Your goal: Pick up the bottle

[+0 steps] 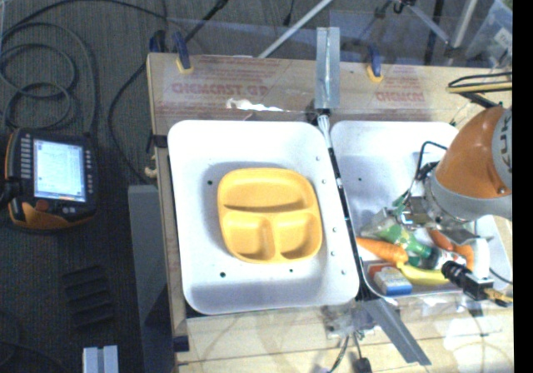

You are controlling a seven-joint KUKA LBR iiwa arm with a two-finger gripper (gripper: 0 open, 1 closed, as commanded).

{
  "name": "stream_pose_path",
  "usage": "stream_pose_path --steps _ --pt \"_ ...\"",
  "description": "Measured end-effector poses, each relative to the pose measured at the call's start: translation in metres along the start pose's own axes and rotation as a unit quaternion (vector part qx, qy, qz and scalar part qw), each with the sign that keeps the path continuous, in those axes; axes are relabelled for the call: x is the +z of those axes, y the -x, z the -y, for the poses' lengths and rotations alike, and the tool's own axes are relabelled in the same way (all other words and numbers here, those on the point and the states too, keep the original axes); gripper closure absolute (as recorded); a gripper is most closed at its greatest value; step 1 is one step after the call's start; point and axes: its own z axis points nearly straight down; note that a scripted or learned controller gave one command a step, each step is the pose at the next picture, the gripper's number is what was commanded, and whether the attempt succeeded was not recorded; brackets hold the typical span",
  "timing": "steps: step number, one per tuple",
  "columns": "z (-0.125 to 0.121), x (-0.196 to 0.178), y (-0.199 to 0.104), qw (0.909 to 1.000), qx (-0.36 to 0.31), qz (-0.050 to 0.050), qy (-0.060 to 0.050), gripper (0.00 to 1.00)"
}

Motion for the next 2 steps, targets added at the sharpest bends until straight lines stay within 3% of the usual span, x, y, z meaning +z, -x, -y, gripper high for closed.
stream_pose_path --steps 1,2 --pt "-0.002 -0.010 0.001 1.0000 0.000 0.001 0.003 1.00" --pt "-0.016 -0.113 -0.035 0.9999 0.000 -0.003 -0.010 1.00"
